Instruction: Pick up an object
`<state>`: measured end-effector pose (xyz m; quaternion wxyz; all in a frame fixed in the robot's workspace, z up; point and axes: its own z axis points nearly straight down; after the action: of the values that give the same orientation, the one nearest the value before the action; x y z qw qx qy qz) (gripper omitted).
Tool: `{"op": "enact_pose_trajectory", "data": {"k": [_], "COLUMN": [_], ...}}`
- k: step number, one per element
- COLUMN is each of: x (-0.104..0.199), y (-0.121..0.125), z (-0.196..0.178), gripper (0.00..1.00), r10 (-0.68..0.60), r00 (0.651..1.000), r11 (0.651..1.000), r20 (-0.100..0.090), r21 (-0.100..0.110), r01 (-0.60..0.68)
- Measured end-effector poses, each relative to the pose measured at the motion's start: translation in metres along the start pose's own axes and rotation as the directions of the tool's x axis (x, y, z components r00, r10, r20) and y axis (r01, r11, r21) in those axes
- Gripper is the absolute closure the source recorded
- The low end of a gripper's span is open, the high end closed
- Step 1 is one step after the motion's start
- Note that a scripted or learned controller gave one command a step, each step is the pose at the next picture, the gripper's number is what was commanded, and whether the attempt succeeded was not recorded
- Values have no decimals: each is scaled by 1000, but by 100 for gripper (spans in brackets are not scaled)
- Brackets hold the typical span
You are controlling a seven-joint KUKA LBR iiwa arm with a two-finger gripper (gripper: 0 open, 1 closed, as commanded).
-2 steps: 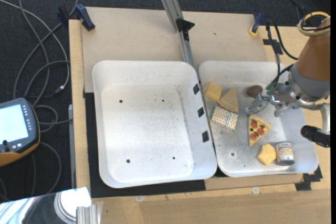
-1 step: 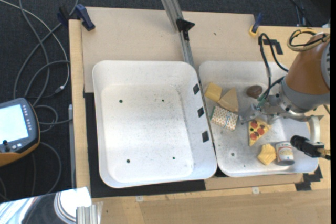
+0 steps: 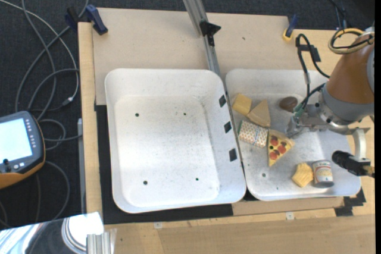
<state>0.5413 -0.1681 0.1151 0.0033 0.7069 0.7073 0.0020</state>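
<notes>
Objects crowd the right bin (image 3: pixel 262 77): pizza slice (image 3: pixel 278 149), can (image 3: pixel 323 173); gripper (image 3: pixel 296 126) perhaps hovering, grip state unclear.

The arm (image 3: pixel 351 83) reaches leftward, end effector (image 3: pixel 296 126) lowered.

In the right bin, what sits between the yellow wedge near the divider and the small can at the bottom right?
In the camera view, the pizza slice toy lies between the yellow wedge and the small can, with the patterned block beside that line.
</notes>
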Motion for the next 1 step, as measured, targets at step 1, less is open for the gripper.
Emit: {"op": "enact_pose_trajectory", "data": {"k": [1], "x": [0], "y": [7], "z": [-44], "gripper": [100], "r10": [-1], "r00": [1000], "r11": [1000], "r20": [0], "r21": [1], "r01": [1]}}
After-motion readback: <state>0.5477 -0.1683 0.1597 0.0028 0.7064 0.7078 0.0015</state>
